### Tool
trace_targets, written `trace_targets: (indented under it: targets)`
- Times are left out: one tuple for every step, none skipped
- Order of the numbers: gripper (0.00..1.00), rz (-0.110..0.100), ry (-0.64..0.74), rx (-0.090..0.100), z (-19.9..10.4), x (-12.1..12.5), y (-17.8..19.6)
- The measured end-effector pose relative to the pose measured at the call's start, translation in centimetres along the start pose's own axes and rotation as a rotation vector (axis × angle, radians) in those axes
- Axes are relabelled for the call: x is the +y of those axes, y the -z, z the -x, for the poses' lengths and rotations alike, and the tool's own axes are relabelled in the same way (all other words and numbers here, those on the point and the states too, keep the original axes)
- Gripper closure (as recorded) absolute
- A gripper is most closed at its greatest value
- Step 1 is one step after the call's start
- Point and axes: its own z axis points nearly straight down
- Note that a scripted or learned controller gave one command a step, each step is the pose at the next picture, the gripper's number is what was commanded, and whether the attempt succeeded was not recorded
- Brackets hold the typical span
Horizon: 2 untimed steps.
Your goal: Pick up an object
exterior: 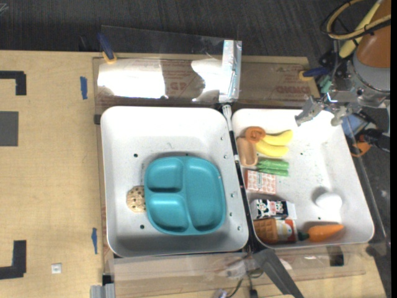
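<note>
My gripper [322, 116] hangs over the far right corner of the right bin [356, 185], its two fingers spread apart with nothing between them. Along that bin's left side lie a yellow banana [275, 143], a brown bun [249, 145], a green packet [273, 166], a red-and-white carton [261, 182], a black-and-white milk carton [271, 209] and an orange bottle [275, 230]. An orange carrot [324, 231] and a white lump [327, 200] sit near the front right corner. The nearest object, the banana, is well to the gripper's left.
The left bin [118, 135] holds a teal divided plate [184, 194] and a speckled cookie [136, 198] by its left edge. A shiny clear panel [167, 73] stands behind the bins. Cables and the orange-banded arm [372, 48] crowd the far right.
</note>
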Motion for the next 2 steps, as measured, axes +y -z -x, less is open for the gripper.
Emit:
trace_targets:
  targets:
    - [0.00,-0.009,0.000,0.001,-5.5,0.4,-11.9]
    - [0.00,0.022,0.048,0.001,-1.7,3.0,-14.9]
